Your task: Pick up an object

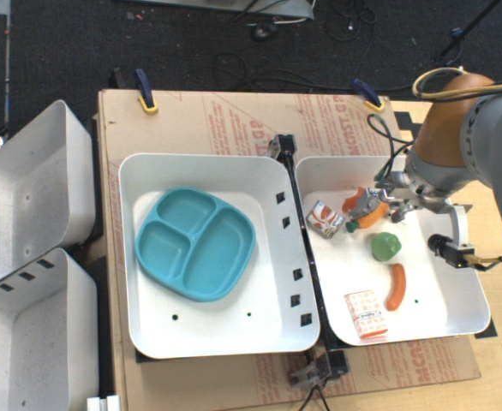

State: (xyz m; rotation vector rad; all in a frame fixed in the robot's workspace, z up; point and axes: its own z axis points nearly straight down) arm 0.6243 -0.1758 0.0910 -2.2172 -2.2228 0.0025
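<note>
In the right bin (457,315), my gripper (373,200) is low over the upper middle, right against an orange object (367,215), which it partly covers. A small red and white can (324,219) lies on its side just left of that. A green ball (385,246) sits below the gripper. Further down lie an orange sausage-shaped piece (395,287) and a red and white packet (365,313). The grey arm with its orange band (448,127) reaches in from the upper right.
The left bin (148,324) holds a blue divided plate (196,242). A black divider with clips (298,238) runs between the two bins. A black cable and fitting (453,252) hang over the right bin's right side. Grey containers (28,195) stand left of the bench.
</note>
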